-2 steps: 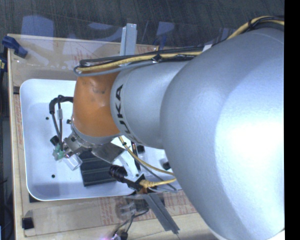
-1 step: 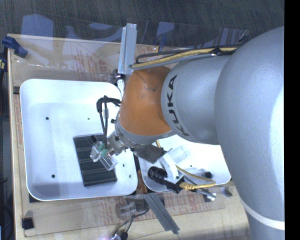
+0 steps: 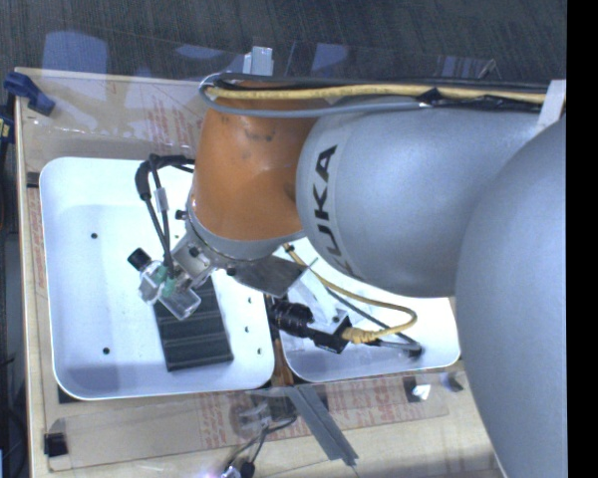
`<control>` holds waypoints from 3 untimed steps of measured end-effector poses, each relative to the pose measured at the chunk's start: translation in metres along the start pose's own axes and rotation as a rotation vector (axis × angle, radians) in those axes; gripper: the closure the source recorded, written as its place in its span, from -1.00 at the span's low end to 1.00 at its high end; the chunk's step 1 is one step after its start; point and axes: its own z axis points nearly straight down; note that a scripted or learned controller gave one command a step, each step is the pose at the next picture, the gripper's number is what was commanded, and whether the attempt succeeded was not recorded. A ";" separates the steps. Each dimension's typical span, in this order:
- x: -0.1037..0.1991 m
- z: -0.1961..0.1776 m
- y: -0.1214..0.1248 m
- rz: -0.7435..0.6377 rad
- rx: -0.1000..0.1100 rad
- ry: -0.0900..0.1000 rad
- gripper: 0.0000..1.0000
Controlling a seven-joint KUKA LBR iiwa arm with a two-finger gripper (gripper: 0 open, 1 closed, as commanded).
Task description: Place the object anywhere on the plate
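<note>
The arm (image 3: 379, 207) reaches in over both bins, its orange band (image 3: 244, 172) hanging above the left bin (image 3: 80, 217). The gripper (image 3: 171, 289) sits low over that bin's floor, with its clear, glassy fingers (image 3: 182, 302) pointing down and toward the near edge.

The one loose thing in the left bin is a dark ribbed block (image 3: 192, 334), flat and roughly rectangular, lying on the white floor near the bin's near-right corner. It lies directly under and just nearward of the fingers; the tips overlap its far end in this view. Its long axis runs from the fingers toward the bin's near edge, tilted slightly to the right. Whether the fingers are clamped on the block, merely resting against it, or spread above it I cannot tell, since the transparent tips blur into the dark ribs beneath them.

The right bin (image 3: 379, 364) is mostly covered by the arm; a thin strip of its near rim shows, with a black connector (image 3: 304, 327) and a yellow cable (image 3: 379, 329) hanging over it. No plate can be made out there, so the target probably lies under the arm. In my judgement the coming move turns on securing the block's far end, then carrying it rightward across the wall between the bins.
</note>
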 end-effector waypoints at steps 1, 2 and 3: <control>-0.009 0.085 0.074 -0.040 0.005 0.001 1.00; -0.088 0.052 0.067 0.148 0.001 0.000 1.00; -0.113 0.156 0.120 0.519 0.004 0.001 1.00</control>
